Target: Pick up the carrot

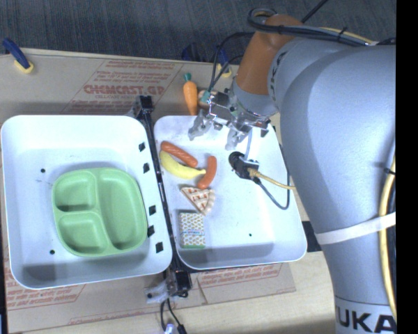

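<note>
On the cardboard-topped bench (111, 89), my two-finger gripper (216, 132) hangs spread and empty; next I reach toward the small orange carrot (189, 96) outside the bin.

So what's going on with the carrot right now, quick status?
Gripper open, holding nothing, over right bin. Carrot outside it, beyond the far rim. Nothing in the way.

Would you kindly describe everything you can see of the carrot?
The carrot is small, orange and smooth, likely a plastic toy, with a short green top pointing away from the bins. It lies lengthwise on the brown board just beyond the far rim of the right bin, outside it. The gripper sits just to its right, not holding it.
</note>
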Tool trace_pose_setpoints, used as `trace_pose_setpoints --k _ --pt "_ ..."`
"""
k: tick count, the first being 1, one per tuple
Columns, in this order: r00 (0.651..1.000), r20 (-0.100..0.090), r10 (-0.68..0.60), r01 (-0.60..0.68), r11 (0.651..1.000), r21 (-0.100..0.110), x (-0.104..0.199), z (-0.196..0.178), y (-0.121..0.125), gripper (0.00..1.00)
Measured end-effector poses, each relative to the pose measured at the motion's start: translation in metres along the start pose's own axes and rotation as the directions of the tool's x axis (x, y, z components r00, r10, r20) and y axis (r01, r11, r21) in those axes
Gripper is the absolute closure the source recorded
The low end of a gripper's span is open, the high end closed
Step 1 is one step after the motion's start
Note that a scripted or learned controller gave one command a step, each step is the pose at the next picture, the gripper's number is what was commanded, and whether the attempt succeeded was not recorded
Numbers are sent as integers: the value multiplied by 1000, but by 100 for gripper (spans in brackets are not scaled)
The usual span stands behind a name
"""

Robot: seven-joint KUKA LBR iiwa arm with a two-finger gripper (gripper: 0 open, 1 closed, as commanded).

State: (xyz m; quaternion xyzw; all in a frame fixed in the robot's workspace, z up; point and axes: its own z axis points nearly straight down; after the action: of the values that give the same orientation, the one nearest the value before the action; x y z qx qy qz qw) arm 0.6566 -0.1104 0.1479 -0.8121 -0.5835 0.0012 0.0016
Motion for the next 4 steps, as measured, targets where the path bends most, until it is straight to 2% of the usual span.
trace_pose_setpoints --k 1,2,3,4 --pt "976 1 219 -219 976 4 -19 57 6 0" --pt "951 -2 310 -310 951 -2 16 -74 -7 0" --pt "787 1 617 -617 787 2 40 -122 -15 0" --pt "701 4 713 -713 701 5 9 22 -17 0"
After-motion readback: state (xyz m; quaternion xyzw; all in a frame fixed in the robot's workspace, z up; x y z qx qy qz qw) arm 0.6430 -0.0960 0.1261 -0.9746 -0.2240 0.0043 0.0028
